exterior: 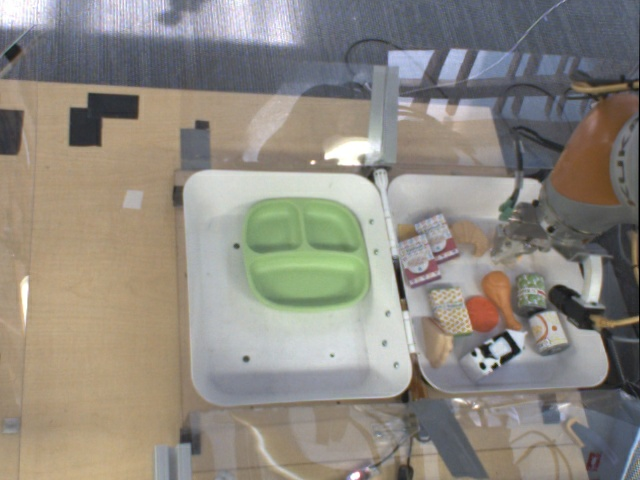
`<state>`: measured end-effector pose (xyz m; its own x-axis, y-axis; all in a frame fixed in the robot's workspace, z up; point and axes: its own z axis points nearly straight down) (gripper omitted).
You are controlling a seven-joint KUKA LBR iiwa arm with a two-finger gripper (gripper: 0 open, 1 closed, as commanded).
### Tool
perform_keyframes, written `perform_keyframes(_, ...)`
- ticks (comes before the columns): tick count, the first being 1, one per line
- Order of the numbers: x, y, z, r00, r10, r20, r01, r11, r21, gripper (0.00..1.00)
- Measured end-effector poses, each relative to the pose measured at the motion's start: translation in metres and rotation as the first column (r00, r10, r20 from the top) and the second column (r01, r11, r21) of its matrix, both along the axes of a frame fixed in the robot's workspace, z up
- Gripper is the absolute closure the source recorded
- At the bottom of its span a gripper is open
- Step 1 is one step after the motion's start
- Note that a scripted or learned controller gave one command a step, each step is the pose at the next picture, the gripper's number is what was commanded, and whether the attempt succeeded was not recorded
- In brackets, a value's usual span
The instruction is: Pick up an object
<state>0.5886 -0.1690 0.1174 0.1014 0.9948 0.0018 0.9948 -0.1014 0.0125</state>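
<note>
The fixed camera looks down at a slant on a wooden bench (90, 298) carrying two shallow white bins side by side. The left bin (215, 358) fills the middle of the frame and holds a green tray (305, 253) with three compartments, lying flat slightly above the bin's centre.

The right bin (590, 368) sits at the right of the frame, just beside the left one, and holds a loose cluster of small things. Near its upper left lie two small red and white cartons (426, 245), touching each other, with a pale bread roll (470, 236) just to their right. Below them is a patterned box (451, 310), and touching its right side a red-orange ball (483, 314). An orange carrot-shaped toy (502, 296) lies tilted just right of the ball. Further right stands a green can (531, 292), and below it a second can with a red and white label (548, 332). At the bin's lower edge lies a black and white cow toy (495, 353), near a tan piece (437, 341) at its left.

The grey arm with its orange band (590, 163) comes in from the right edge. Its claw (518, 240) hangs over the upper right part of the right bin, above the carrot toy and green can; whether it is spread or pressed together cannot be told, and nothing is seen pinched in it.
</note>
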Motion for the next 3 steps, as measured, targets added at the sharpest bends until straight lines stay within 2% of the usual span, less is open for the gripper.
perform_keyframes(1, -0.045, -0.029, 0.032, 0.999, -0.052, -0.009, 0.052, 0.999, 0.000, 1.00)
perform_keyframes(2, -0.018, 0.001, -0.028, 0.869, -0.495, -0.004, 0.495, 0.869, 0.002, 1.00)
perform_keyframes(3, -0.024, -0.010, -0.028, 0.841, -0.541, -0.003, 0.541, 0.841, 0.006, 1.00)
